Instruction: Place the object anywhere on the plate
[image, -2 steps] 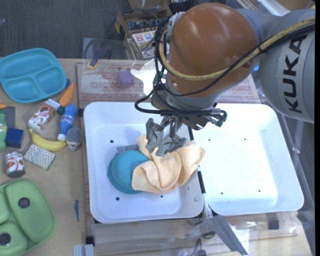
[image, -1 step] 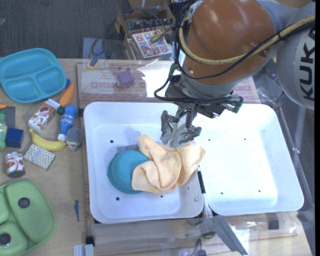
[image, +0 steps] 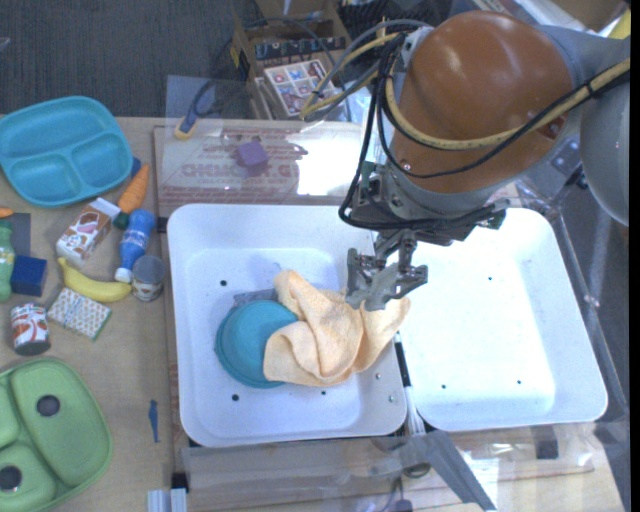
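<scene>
A crumpled yellow cloth (image: 325, 335) lies in the left bin (image: 200, 250), draped over the right half of a round blue plate (image: 245, 340). The cloth's right edge reaches the divider between the bins. My gripper (image: 378, 290) hangs directly above the cloth's upper right corner, its fingers pointing down and touching or just above the fabric. The big orange-brown wrist of the arm hides the bin's far right corner.
The right bin (image: 500, 320) sits beside the left one. Left of the bins lie a teal divided tray (image: 62, 148), a banana (image: 92, 283), a blue bottle (image: 135, 240), a small carton (image: 85, 228), a can (image: 30, 328) and a green tray (image: 45, 440).
</scene>
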